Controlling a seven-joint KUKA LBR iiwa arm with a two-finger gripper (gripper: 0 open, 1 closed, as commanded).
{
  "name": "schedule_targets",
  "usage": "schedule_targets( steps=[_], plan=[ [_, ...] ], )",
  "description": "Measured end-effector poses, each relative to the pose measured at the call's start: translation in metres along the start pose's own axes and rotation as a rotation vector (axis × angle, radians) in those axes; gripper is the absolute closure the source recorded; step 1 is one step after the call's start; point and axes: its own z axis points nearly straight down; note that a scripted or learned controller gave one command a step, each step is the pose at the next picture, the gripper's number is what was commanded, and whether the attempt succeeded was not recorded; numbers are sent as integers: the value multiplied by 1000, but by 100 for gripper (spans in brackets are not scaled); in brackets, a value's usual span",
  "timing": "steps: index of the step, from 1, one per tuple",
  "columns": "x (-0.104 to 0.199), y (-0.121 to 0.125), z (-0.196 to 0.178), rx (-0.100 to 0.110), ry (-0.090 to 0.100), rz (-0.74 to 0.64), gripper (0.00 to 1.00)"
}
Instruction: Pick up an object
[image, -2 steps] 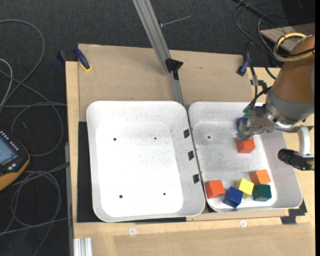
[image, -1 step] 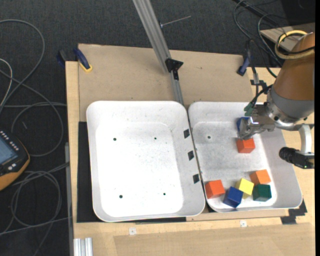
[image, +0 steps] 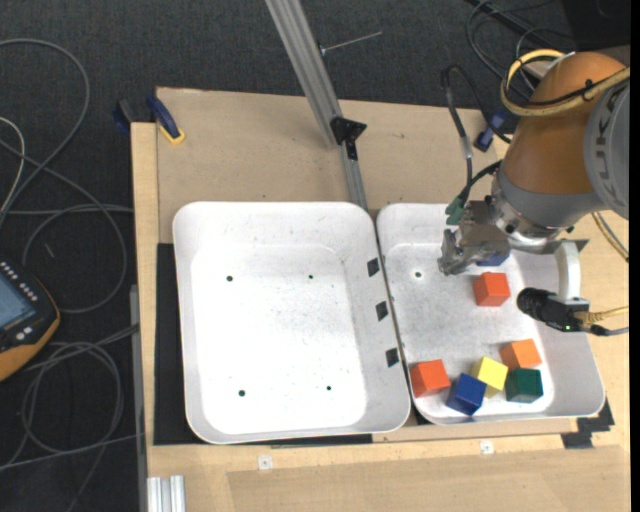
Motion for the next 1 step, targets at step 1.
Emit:
schedule_targets(
  steps=[1],
  plan=[
    [56, 9, -11, 2, 1, -1, 100]
  ],
)
